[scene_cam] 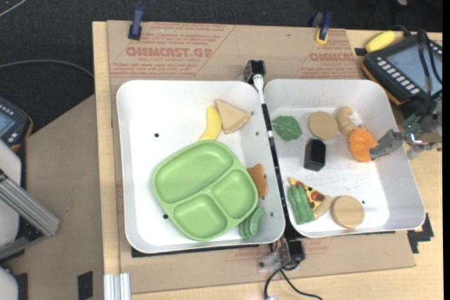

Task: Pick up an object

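Red "CHEMCAST GP" lettering on the brown protective sheet (211, 46) behind the bins, repeated at right, smaller lines unreadable

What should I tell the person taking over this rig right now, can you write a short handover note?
Gripper: at the right bin's right side, low, next to the orange toy; nothing seen between its fingers.
Right bin holds: orange toy, green leaf, tan disc, black block, pizza slice, round cookie.
Left bin holds: green divided tray, banana, tan wedge.
Done: nothing lifted yet.
Left: grasp and lift one object; the orange toy looks the likeliest target.
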`<move>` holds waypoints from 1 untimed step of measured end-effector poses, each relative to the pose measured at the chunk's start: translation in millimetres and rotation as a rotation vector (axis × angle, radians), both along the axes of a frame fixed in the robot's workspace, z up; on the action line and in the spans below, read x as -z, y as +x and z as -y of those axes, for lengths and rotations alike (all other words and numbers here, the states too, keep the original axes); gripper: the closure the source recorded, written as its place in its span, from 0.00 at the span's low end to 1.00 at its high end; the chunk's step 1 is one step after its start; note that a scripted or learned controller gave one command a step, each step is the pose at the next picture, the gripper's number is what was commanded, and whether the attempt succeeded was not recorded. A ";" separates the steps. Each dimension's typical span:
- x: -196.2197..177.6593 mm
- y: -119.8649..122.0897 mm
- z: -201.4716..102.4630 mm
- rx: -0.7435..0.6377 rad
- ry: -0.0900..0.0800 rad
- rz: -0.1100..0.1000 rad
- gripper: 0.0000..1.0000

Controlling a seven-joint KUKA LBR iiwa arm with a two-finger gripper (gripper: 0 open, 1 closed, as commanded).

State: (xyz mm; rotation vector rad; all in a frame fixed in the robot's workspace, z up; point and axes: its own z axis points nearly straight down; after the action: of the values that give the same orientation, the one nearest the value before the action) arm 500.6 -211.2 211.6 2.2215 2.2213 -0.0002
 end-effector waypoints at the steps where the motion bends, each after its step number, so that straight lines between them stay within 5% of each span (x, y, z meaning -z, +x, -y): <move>1: 110.8 -24.7 -43.6 -0.001 0.007 -0.013 0.00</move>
State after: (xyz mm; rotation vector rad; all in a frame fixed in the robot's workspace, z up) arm 475.9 -167.6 100.7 2.2298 2.2329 -0.0063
